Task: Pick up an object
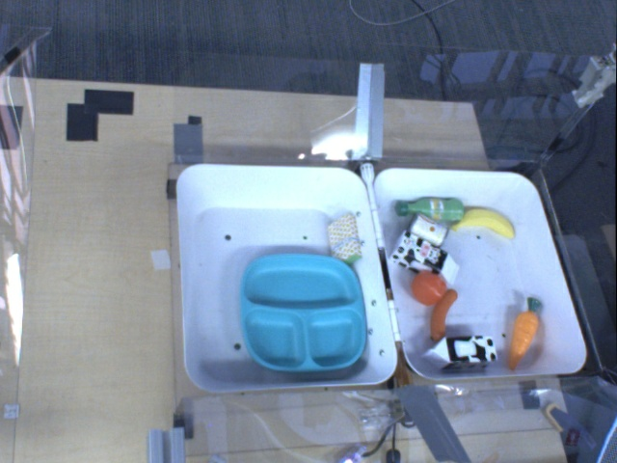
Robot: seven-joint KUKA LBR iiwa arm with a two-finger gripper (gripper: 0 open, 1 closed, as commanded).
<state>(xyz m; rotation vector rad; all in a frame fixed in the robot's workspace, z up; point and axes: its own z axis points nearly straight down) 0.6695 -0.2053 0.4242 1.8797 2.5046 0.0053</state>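
1. We see two white bins side by side; the left bin (207, 258) holds a blue divided tray (304, 312), with a small patterned packet (344, 236) just beside its upper right corner, near the shared wall.
2. The right bin (549, 258) holds the other pickable things; a green bottle (431, 207) lies at the top, a banana (485, 223) just right of it.
3. A cow-patterned box (420, 249) sits below the bottle; an orange ball (429, 287) and a red sausage (442, 313) follow beneath.
4. A carrot (523, 334) lies at the lower right; a black-and-white toy (470, 350) rests near it.
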